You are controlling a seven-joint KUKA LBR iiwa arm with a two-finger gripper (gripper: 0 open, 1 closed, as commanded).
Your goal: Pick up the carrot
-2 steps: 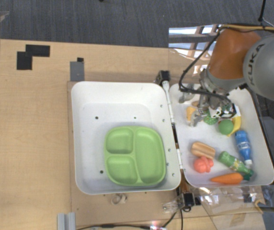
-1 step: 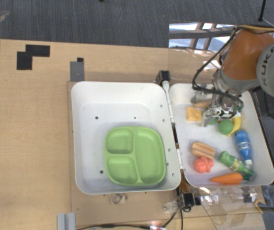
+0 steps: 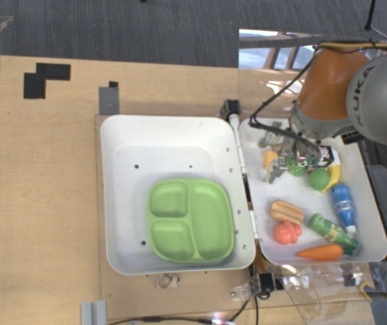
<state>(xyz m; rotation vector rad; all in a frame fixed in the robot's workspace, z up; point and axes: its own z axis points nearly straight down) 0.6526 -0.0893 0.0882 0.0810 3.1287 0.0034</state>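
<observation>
A: Where's your carrot (image 3: 321,252)?

B: Lying flat against the right bin's (image 3: 376,246) nearest wall, so it's boxed in there; the green bottle (image 3: 331,229) sits just beyond.

A: And your gripper (image 3: 289,162)?

B: Far end of that bin, well apart from the carrot. You can't tell how its jaws stand; wiring hides them.

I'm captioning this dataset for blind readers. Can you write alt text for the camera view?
A grey and orange robot arm's gripper hovers at the far end of the right white bin, while the carrot lies at its near edge. The left bin holds a green divided plate.
</observation>
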